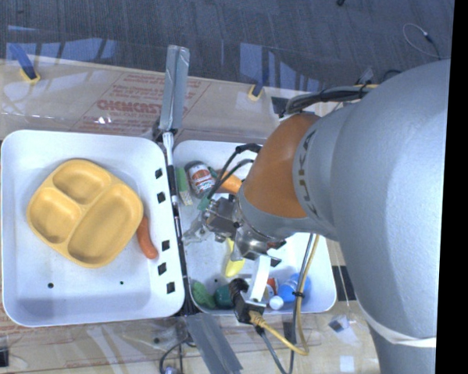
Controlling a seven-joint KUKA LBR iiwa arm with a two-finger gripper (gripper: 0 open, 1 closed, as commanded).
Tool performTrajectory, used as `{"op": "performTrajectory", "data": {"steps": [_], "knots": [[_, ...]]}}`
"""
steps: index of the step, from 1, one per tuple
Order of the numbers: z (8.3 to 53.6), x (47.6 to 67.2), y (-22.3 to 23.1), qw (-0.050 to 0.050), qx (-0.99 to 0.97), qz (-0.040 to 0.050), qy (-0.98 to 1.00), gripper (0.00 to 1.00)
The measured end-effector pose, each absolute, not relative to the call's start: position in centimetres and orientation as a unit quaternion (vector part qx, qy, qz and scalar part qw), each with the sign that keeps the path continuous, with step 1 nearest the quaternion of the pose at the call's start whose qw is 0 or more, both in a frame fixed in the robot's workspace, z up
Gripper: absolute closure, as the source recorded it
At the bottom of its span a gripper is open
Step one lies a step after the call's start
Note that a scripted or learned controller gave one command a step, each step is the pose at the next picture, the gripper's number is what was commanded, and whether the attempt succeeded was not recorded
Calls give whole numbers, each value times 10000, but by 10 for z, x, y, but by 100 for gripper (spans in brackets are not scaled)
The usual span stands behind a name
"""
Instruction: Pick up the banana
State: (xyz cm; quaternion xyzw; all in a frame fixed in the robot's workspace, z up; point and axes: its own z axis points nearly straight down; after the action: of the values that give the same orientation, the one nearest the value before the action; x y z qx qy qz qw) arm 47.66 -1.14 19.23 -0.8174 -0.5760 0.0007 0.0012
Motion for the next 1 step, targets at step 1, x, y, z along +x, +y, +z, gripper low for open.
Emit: {"op": "performTrajectory", "data": {"steps": [1], "knots": [[191,492,-48,15,-8110,13,-5850,0]]}}
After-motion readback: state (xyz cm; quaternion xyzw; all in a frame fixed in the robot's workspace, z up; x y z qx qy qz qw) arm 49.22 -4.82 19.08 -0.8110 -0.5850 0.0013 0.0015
